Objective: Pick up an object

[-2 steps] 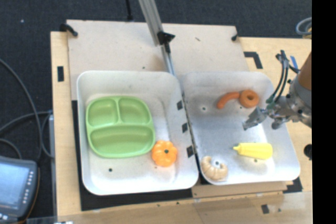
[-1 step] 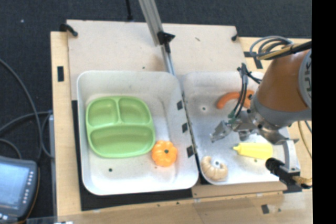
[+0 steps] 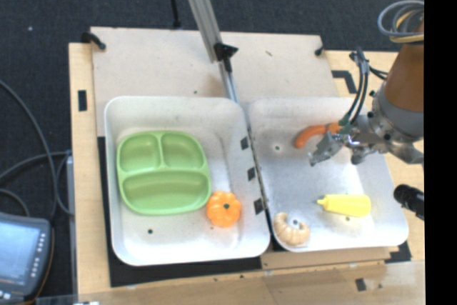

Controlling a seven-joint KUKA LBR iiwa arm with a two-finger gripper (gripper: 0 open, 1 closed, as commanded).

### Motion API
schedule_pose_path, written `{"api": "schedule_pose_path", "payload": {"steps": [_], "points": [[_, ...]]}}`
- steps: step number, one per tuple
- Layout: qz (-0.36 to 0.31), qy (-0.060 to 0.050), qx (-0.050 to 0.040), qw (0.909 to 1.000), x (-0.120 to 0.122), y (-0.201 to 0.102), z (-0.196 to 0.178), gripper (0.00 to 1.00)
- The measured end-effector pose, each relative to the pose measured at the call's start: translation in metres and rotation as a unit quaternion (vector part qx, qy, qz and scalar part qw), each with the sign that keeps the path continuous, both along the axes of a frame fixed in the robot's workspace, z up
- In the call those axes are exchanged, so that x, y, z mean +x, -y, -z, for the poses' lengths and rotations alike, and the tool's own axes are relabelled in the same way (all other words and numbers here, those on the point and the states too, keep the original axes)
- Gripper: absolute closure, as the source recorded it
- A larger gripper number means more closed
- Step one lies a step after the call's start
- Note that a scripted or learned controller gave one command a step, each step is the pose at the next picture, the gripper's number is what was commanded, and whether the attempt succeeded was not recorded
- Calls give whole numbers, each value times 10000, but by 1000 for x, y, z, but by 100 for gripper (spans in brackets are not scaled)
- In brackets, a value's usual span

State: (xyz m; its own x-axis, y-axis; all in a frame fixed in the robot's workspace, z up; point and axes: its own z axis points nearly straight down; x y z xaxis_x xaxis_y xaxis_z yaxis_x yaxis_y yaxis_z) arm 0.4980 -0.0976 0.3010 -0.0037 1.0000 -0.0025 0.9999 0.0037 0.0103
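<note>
So the closest thing to the action is the orange curved piece (image 3: 307, 135), maybe a toy carrot or chili, hard to say. It's lying flat in the upper half of the right bin (image 3: 285, 114), and its right end runs right up to the gripper (image 3: 327, 148). The gripper sits low over the bin floor just beside and a bit below that end. Honestly can't tell whether it's open or closed from this angle, it's just a dark cluster of metal, and I can't see the orange piece actually held in it.

The arm (image 3: 405, 86) comes in from the right, orange band above the grey wrist, with cables looping off the top.

Other stuff in the same bin:
- a yellow squeeze-bottle toy (image 3: 346, 206) lying on its side toward the near edge, nozzle pointing left, well apart from the gripper
- a beige lumpy item (image 3: 293, 228) tucked in the near left corner, could be garlic or a bun, too small to call

The left bin (image 3: 178, 248) holds a green divided plate (image 3: 163, 173) with three compartments. A small orange pumpkin (image 3: 224, 209) sits just off the plate's lower right corner, touching it or nearly so.

Both bins sit side by side on the tan bench (image 3: 285, 53). A slanted aluminium strut (image 3: 200, 0) comes down from the top to about where the bins meet. There's a screen device (image 3: 21, 253) on the dark floor at lower left.
</note>
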Motion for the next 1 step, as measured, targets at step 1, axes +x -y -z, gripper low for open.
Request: {"api": "schedule_pose_path", "payload": {"steps": [1], "points": [[-11, -83, 19, 10000, 28, -58, 85, 0]]}}
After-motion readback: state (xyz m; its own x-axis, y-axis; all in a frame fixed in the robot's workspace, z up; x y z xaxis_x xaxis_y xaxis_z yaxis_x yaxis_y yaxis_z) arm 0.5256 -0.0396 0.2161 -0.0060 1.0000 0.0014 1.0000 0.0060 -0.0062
